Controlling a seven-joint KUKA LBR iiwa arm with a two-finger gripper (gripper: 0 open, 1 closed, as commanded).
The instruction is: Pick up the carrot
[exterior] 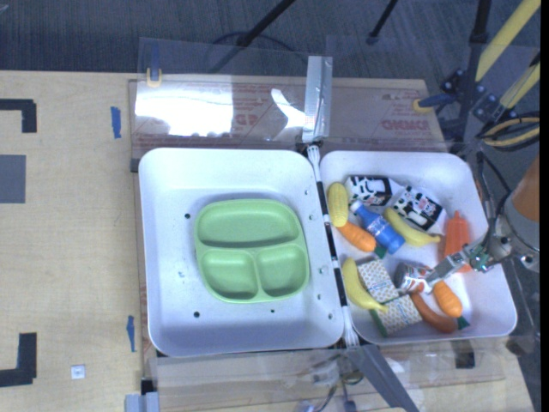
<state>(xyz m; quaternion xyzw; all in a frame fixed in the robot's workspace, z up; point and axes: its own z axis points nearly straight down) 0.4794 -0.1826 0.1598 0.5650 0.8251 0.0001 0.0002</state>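
Seems to be the approach step, not yet the grasp. Gripper [463, 263] low inside the right bin [508, 309], near its right wall, with nothing visibly caught in it. Cannot tell whether the jaws are parted or closed: too small and blurred among the clutter.

Carrot [445, 297] lying just below the jaws in the view, slightly toward the left, orange with a green end pointing away from them. Close to them, maybe touching; hard to separate.

For the next move, probably needs a small shift toward the carrot body, a turn of the wrist to cross its long axis, then a descent and a closing. Little free room: a brown-red piece [431, 318] pressed along the far side of the carrot, a patterned packet [388, 303] well to the left of the jaws, and an orange-red item [457, 230] just above them. Risk of taking a neighbour together with it, or instead of it.

Another orange thing [357, 237] far left of the jaws, beside a blue bottle [378, 228]; possibly a second carrot, not clear. Arm cut off at the right edge.
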